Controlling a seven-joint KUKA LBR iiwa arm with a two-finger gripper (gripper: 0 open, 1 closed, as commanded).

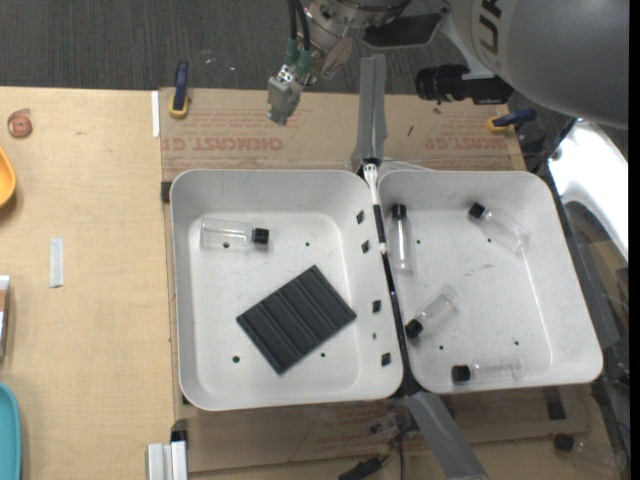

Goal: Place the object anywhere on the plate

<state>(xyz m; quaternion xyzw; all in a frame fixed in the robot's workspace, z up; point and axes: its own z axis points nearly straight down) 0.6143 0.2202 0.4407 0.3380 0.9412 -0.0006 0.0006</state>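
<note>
Cardboard-backed bench, claw (284,99) raised, grip state unclear, vial (233,235) in left bin (190,298) well below it

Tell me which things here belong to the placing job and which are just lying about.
Job: dark ribbed plate in the left bin; five clear vials; gripper.

Lying about: blue clamp; orange dish; cardboard sheet.

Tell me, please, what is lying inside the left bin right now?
The left bin holds a dark ribbed plate, lying flat, and one clear vial with a black cap near the far wall. Whatever is beneath the plate is covered.
</note>
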